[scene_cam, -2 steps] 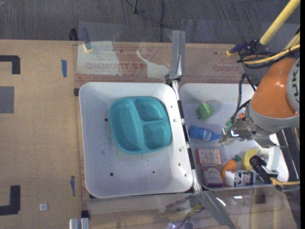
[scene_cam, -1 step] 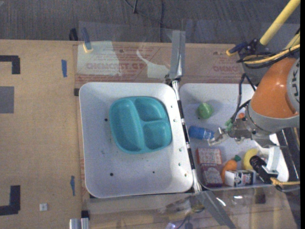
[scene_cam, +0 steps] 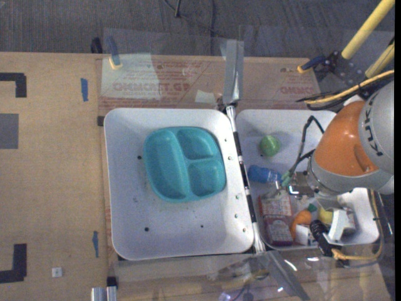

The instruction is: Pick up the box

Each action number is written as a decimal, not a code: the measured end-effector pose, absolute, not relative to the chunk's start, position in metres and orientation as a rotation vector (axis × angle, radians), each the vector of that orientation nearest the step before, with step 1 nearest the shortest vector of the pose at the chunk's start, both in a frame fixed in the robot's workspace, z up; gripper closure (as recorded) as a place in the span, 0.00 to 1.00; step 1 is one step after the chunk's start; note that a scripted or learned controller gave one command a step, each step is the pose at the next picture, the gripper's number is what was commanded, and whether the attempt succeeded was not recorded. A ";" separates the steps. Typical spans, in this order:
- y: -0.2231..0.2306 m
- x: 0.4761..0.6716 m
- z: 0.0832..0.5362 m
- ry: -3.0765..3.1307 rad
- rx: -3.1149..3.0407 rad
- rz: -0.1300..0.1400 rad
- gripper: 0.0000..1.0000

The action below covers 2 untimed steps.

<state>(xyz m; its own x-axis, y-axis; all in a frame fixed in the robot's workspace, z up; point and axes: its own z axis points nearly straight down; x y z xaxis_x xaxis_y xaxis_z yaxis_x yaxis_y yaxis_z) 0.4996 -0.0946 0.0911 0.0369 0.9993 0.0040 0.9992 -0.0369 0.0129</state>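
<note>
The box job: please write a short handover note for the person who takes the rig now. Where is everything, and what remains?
Gripper: low over the right bin, close to the box; jaw state not visible.
Box: lies flat at the right bin's near left corner, not lifted.
Beside it: blue object, green ball, orange item.
Left bin: teal divided plate.
Done: approach. Left: grasp and lift the box.

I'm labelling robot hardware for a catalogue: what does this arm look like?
The arm is bulky and rounded, with a grey shell bearing dark lettering and a broad orange band above the wrist. Thin black cables loop beside it, and the wrist hardware below is pale grey-white.
</note>
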 end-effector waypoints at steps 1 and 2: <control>-0.099 0.502 0.104 2.158 2.253 0.023 1.00; -0.100 0.502 0.104 2.157 2.253 0.021 0.00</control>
